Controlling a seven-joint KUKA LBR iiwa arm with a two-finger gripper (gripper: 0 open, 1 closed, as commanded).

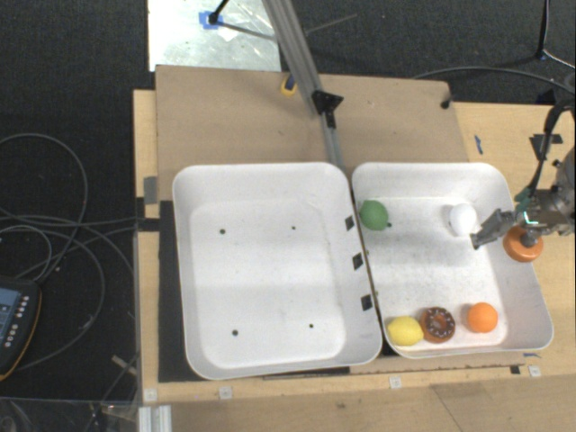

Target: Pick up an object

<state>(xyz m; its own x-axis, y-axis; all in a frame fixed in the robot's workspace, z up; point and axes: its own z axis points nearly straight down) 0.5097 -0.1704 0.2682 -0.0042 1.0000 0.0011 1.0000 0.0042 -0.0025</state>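
Arm is reaching in from 3 o'clock, sitting over the right edge of the right bin [504, 180]. End effector [486, 232] is hovering at the bin's 3 o'clock rim, dark fingers pointing toward 9 o'clock at a slight downward slant. Can't tell whether it's spread or closed, and nothing is showing between the tips. Orange band [523, 244] is showing just behind it, with a small green light glowing above the band.

Right bin contents:
- white ball [460, 218] lying at about 1 o'clock in the bin, just beside the end effector tip; contact unclear
- green ball [373, 214] sitting at 10 o'clock, close to the bin's left wall
- yellow lemon [405, 331] lying at 7 o'clock near the front wall
- brown donut [438, 324] lying at 6 o'clock, touching or nearly touching the lemon
- orange ball [482, 317] sitting at 5 o'clock, just beside the donut

Left bin [198, 187] is sitting alongside, edges meeting at the middle, black clips running along the seam.

Both bins are resting on the tan desk [144, 151]. A grey pole [292, 34] is slanting in from 12 o'clock down to the seam. Cables and a handheld pendant [13, 318] are lying on the dark floor at 9 o'clock.
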